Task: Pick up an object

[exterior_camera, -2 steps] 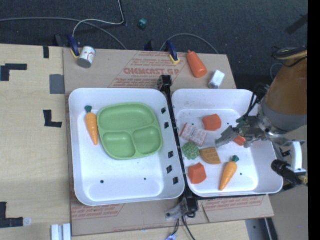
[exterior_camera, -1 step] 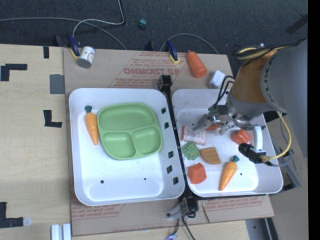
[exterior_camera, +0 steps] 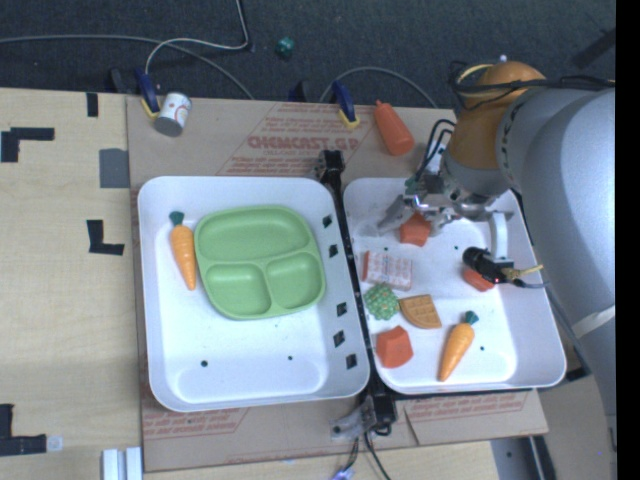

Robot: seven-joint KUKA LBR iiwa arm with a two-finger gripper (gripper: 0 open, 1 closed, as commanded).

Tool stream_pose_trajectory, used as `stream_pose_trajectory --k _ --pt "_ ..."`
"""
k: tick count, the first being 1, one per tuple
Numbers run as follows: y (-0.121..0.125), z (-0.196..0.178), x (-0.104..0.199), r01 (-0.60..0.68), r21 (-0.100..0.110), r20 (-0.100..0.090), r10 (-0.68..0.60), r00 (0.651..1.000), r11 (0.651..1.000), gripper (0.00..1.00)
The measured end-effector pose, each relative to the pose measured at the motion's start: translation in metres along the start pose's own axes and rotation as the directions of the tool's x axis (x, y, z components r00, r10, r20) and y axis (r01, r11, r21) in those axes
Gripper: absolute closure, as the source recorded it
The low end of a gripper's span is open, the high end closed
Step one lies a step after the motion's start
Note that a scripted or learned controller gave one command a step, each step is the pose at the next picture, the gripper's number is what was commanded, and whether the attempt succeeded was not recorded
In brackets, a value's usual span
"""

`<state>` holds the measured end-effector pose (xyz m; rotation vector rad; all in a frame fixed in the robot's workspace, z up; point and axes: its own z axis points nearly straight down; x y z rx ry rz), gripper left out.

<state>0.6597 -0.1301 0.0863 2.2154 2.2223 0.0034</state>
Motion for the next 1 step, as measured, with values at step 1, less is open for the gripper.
stream_pose_trajectory --k 1 --pt "-0.0002 -0.0095 0.0001 0.001 0.001 0.001 -0.001 1.0 1.0 1.0"
